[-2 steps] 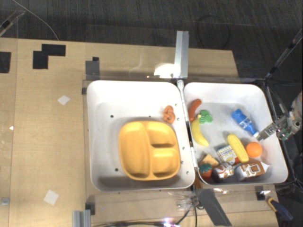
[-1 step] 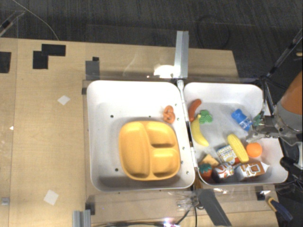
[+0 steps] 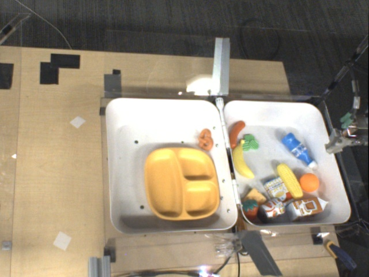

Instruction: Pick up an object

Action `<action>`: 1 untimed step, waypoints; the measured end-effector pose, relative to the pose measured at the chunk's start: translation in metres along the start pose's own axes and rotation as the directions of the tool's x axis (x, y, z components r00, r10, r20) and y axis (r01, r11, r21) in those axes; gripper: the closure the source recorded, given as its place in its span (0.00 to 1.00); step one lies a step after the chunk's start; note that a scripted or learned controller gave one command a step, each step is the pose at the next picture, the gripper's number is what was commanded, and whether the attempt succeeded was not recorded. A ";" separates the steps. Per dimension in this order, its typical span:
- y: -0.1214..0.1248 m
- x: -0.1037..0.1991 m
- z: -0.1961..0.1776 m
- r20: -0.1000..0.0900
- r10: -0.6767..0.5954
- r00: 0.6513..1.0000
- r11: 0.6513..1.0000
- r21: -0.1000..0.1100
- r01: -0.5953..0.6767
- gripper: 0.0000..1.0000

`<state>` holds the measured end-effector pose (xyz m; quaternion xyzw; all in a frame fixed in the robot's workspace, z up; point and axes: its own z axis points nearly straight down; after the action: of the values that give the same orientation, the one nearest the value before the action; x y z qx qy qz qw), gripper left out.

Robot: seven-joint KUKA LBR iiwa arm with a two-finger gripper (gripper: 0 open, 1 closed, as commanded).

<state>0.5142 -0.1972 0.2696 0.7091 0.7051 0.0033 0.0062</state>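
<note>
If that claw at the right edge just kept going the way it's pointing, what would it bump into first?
Probably the right bin's rim. The gripper sits at that bin's right edge, seemingly pointing left and down. If it clears the rim, the blue bottle lies nearest in that line. Depth is hard to judge here.

Both bins (image 3: 124,172) are looking like smooth white plastic, slightly glossy. The yellow tray (image 3: 181,183) is showing a matt plastic finish, and the banana (image 3: 242,163) and corn (image 3: 289,179) are reading as shiny toy plastic. The counter (image 3: 52,172) is looking like pale matt wood.
</note>
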 end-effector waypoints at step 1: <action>-0.028 0.002 0.078 0.002 0.391 0.920 0.920 0.014 -0.391 1.00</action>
<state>0.4874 -0.1953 0.1909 0.8356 0.5493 -0.0002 0.0002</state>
